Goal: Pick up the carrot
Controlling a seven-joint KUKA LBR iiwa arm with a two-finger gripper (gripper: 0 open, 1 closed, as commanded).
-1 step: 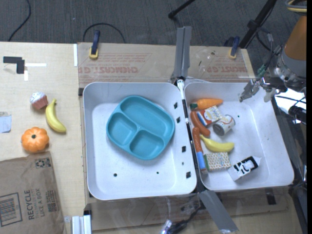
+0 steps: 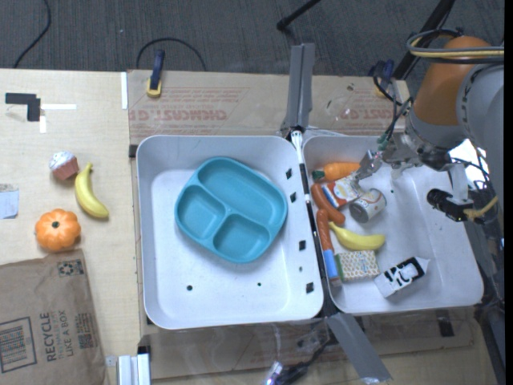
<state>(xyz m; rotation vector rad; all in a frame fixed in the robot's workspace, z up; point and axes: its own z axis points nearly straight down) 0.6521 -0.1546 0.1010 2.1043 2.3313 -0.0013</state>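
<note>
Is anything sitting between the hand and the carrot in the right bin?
Nothing visible blocks it. The hand hovers just right of the carrot, which lies exposed at the bin's back-left corner. A small packet and a can lie nearby, in front of the carrot rather than between them.

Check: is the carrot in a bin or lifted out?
In: the carrot lies in the right bin, beside the hand.

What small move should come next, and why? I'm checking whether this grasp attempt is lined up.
Probably shift the gripper a little toward the left bin, then lower it. It sits above the small can, while the carrot lies just beside it against the right bin's back wall.
</note>
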